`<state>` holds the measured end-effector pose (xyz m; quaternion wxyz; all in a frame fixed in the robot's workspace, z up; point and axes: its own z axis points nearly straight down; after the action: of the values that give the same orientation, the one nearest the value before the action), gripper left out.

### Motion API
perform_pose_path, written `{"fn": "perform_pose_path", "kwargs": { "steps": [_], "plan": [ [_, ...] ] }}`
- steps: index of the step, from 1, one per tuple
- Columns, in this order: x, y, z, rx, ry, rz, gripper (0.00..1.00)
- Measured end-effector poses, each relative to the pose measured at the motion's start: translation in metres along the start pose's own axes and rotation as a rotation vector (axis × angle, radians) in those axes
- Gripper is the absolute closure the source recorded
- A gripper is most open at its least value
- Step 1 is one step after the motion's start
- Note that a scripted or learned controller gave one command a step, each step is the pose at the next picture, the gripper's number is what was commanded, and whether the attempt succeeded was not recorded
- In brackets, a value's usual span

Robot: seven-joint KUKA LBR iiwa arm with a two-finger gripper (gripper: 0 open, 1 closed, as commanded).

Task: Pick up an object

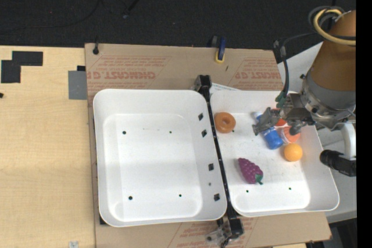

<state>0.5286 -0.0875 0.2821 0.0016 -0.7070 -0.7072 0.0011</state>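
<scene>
Right bin [325, 197], stock for picking: gripper [278, 125] low at its far side over a blue cylinder [272, 138] (finger spread indiscernible); orange ball [293, 152], purple grapes [250, 171], doughnut [225, 122] loose nearby.

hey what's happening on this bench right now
A grey robot arm reaches in over the right bin, its gripper low among a blue cylinder and a small orange-red piece. An orange ball, purple grapes and a doughnut lie nearby. Nothing is clearly held yet.
</scene>
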Motion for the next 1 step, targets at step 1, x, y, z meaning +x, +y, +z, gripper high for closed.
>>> {"fn": "perform_pose_path", "kwargs": {
  "steps": [1],
  "plan": [
    [-0.0004, -0.0001, -0.0094, 0.003, 0.001, 0.0, 1.0]
  ]
}}
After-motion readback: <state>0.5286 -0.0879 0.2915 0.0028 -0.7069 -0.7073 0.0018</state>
